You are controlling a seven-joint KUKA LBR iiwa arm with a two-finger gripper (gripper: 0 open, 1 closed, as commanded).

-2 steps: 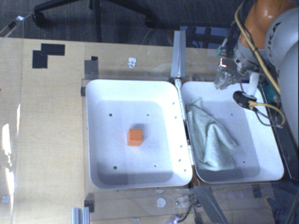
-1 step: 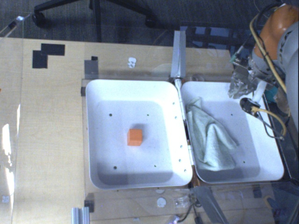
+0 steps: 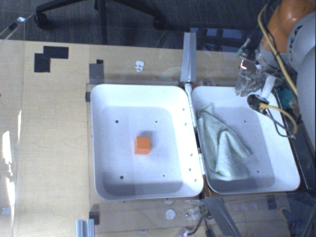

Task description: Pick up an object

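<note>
The pincer (image 3: 248,83) hovers at the two o'clock corner of the right bin (image 3: 276,181), above the rim, and whether it is spread or pressed together I cannot tell from here. Nothing is visibly held. Two candidates: the orange cube (image 3: 142,145), sitting alone near the centre of the left bin (image 3: 103,181), and the pale cloth (image 3: 221,147), crumpled along the right bin's nine o'clock wall. The cube looks the cleaner pick, I'd say: travel toward nine o'clock, centre over it, square up to its flat faces, descend straight. It is small, solid-looking, bright orange, crisp-edged, well apart from every wall.
</note>
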